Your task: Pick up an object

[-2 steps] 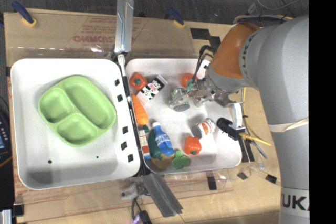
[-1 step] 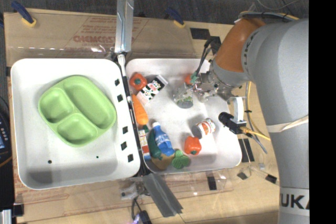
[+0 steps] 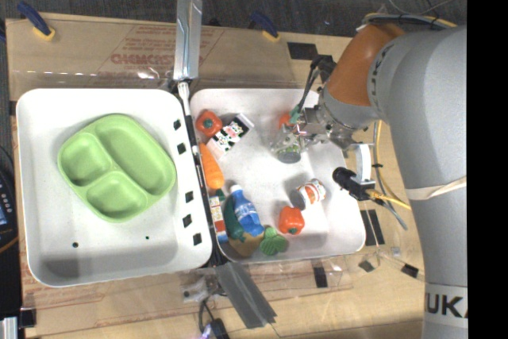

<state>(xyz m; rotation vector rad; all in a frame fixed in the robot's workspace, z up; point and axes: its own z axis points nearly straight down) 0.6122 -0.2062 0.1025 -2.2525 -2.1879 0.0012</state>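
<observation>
1. While I watch from the overhead feed, the grey arm reaches in from the right, its orange band above the far right corner of the right bin.
2. The gripper hangs low over the far right part of that bin, just inside its right wall.
3. Whether the gripper is spread or closed I cannot tell; cables and the wrist body clutter that spot.
4. Directly under the gripper sits a clear, glassy item, possibly a small cup, though the view is too blurred for me to be sure. I cannot see it being gripped.
5. A small orange piece lies just beside the gripper on its far left side.
6. Loose pickable things are all in the right bin: a red-orange round fruit and a black-and-white patterned box at the far left, and a carrot along the left wall.
7. Nearer to me lie a blue bottle, a green toy, a red pepper-like toy and a small white-and-red can.
8. The can is near the gripper but apart from it.
9. In the left bin a green divided plate rests flat.
10. A metal strip stands at the far end of the seam between the bins.
</observation>
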